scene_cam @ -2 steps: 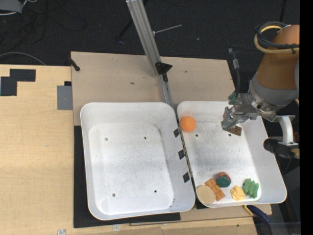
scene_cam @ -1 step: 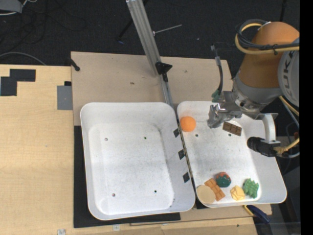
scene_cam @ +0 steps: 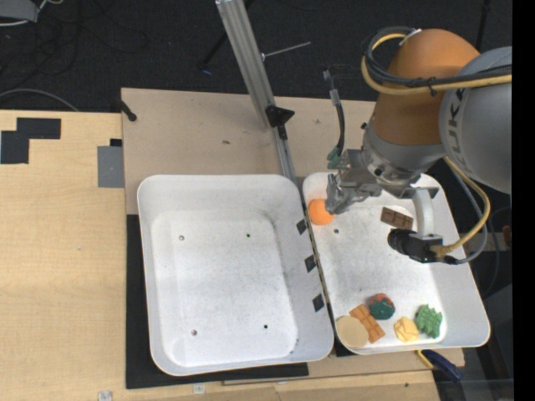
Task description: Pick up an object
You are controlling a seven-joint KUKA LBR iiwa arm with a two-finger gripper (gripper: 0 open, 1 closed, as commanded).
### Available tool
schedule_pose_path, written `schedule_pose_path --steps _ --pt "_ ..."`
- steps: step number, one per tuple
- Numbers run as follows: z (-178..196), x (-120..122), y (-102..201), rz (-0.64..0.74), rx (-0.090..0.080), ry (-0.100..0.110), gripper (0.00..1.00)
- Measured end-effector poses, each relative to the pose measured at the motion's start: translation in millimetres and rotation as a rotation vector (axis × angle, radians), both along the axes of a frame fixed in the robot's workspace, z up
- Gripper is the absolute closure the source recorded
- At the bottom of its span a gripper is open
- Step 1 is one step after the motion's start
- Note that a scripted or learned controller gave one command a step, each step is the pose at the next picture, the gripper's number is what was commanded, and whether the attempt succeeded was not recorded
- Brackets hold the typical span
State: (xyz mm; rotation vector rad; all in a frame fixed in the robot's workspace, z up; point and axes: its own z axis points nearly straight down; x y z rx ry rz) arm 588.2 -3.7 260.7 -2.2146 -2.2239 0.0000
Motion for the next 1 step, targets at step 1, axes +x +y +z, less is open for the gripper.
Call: schedule_pose_path --steps 1 --pt "-14.4 -2.4 58.0 0.000 -0.001 0.004 1.00"
